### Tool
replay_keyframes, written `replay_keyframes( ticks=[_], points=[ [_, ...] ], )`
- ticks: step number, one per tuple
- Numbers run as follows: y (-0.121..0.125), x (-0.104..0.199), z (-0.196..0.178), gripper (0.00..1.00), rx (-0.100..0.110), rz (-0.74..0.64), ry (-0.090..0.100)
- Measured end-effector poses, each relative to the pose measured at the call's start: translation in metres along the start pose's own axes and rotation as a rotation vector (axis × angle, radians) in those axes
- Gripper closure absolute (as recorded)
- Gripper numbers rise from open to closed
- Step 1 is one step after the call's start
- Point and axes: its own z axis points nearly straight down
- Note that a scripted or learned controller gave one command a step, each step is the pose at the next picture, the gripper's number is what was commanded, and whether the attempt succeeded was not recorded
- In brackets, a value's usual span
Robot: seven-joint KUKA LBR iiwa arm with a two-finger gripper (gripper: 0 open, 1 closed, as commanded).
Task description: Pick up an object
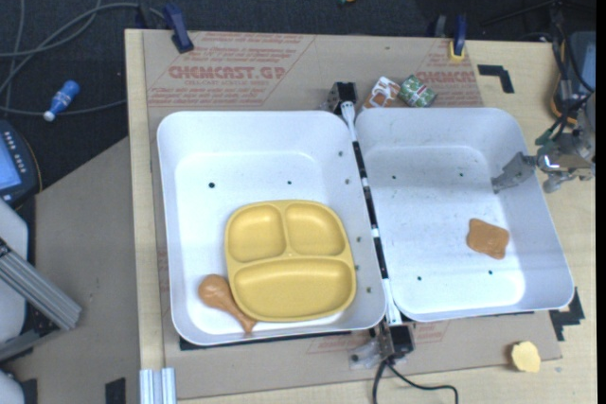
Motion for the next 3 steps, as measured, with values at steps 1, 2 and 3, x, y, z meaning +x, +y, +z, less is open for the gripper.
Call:
replay_keyframes(
  ticks=[1,2,3],
  points=[
    [-0.024,0.005,0.106,0.00,0.006,-0.005,0.009],
    [-0.022,0.003,0.091,1.00,-0.002,-0.003,0.001],
    [-0.022,0.004,0.092,0.00,0.000,-0.004,0.004]
  ],
)
